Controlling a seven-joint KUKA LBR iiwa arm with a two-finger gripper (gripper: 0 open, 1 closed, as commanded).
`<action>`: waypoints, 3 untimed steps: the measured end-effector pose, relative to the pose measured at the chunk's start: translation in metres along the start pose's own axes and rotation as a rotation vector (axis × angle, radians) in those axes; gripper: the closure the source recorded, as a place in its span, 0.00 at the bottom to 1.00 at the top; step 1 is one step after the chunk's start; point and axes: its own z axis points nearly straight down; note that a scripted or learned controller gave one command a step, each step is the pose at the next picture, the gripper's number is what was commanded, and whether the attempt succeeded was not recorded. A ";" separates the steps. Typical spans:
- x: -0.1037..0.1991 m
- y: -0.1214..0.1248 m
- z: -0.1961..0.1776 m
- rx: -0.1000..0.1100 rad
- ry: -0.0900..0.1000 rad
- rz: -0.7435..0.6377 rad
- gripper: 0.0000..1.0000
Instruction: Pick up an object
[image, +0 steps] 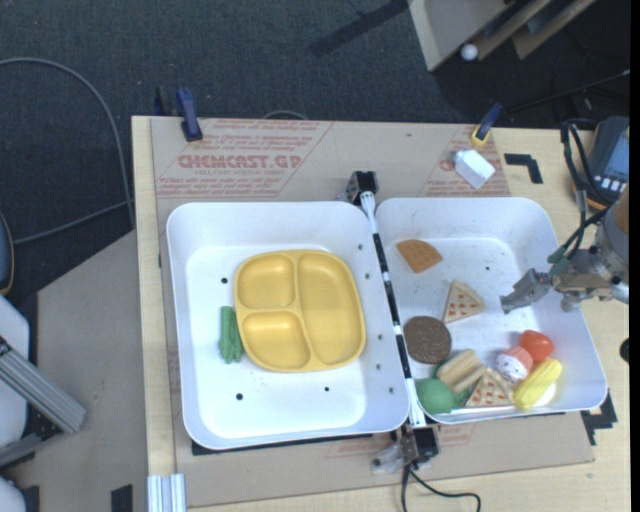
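The right bin (520, 215) holds toy foods: an orange chip (418, 255), a pizza slice (461, 301), a brown patty (428, 339), a tan bread stick (459, 368), a green piece (434, 395), a second pizza slice (488, 391), a red-and-white piece (516, 365), a red tomato (537, 345) and a yellow corn cob (538, 383). My gripper (524, 291) reaches in from the right edge, above the bin's right half, just over the tomato and to the right of the first pizza slice. Nothing shows between its fingers.
The left bin (190, 300) holds a yellow divided plate (298, 308) with a green pea pod (231, 334) beside it on the left. A white block (474, 167) and blue clamps (187, 112) sit on the bench behind the bins.
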 end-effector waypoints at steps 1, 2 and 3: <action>0.026 0.031 0.080 0.001 0.001 0.000 0.00; 0.057 0.065 0.123 -0.001 0.000 0.000 0.00; 0.073 0.114 0.142 -0.002 -0.001 0.000 0.00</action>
